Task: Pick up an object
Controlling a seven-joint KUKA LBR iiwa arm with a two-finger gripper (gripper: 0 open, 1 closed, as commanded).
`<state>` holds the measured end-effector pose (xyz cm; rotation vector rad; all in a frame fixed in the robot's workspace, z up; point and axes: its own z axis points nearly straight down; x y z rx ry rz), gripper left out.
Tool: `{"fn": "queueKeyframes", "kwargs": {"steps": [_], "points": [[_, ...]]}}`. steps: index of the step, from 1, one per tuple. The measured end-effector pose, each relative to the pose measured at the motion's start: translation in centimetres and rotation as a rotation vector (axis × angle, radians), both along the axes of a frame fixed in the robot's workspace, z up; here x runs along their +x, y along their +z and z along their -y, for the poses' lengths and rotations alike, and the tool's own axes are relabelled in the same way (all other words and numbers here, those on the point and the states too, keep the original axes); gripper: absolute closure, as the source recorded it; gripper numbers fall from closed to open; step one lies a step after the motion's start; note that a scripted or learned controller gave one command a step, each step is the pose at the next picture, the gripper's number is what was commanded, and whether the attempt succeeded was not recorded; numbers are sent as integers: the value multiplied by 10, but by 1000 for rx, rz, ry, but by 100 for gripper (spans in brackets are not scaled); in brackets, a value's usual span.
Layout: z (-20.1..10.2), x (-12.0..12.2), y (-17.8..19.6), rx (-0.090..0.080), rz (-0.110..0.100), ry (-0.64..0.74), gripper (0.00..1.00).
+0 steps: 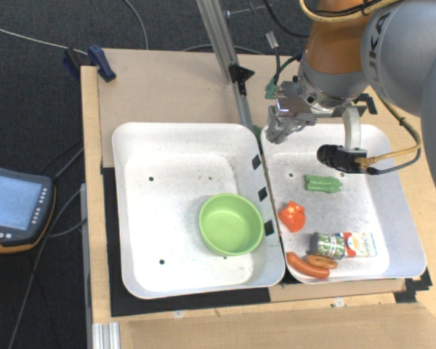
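Hovering over the right bin's point(392, 195) far left corner, the gripper point(282, 126) is sitting high with nothing between its fingers; jaw width is not readable from this angle. Candidate objects are lying well apart from it: green pepper point(323, 184) mid-bin, red pepper point(293, 216) near the divider, can point(328, 245), carton point(360, 244) and sausage point(308, 266) at the near edge. Green bowl point(231, 225) is resting in the left bin point(160, 195).

A handheld control pendant point(14, 208) lies on dark carpet left of the wooden bench point(167, 78); a blue clamp point(102, 62) grips the bench's far-left corner.
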<state>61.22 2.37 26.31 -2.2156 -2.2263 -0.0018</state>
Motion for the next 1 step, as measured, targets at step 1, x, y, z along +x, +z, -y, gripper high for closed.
{"fn": "queueKeyframes", "kwargs": {"steps": [1], "points": [[-51, 26, -9, 0, -1, -1, 100]]}}
